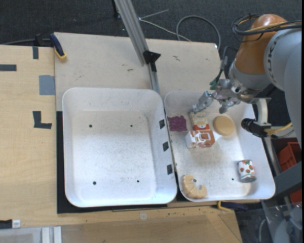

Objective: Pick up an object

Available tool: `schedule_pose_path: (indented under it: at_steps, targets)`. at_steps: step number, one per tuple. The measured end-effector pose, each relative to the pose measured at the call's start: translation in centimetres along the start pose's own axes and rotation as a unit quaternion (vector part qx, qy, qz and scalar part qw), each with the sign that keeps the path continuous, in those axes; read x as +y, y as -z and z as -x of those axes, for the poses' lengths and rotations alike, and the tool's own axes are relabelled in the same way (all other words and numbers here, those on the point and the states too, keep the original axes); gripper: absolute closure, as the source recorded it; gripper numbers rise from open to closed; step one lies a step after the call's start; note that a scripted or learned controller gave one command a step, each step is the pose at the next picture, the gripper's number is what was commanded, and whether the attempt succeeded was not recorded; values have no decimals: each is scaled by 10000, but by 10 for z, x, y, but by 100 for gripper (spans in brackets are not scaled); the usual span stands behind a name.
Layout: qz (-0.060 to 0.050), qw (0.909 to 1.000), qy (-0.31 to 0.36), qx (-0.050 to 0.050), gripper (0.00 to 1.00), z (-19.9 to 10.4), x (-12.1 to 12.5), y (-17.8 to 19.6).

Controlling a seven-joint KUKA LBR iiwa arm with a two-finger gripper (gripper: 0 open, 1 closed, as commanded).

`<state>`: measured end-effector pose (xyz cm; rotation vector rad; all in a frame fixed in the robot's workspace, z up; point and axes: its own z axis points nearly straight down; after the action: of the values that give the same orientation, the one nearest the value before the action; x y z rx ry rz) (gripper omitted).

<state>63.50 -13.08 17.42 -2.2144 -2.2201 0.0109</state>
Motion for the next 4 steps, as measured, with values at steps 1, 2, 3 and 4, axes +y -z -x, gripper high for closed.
schedule_pose_path:
  at_steps: [1, 2, 3, 4]
  targets:
    - [-10, 10000, 3, 3, 0, -2, 5, -65]
    - [-2, 10000, 18, 1, 100, -3, 6, -54]
    - [45, 10000, 5, 2, 100, -12, 1, -6]
    - [44, 10000, 4, 1, 100, -21, 1, 38]
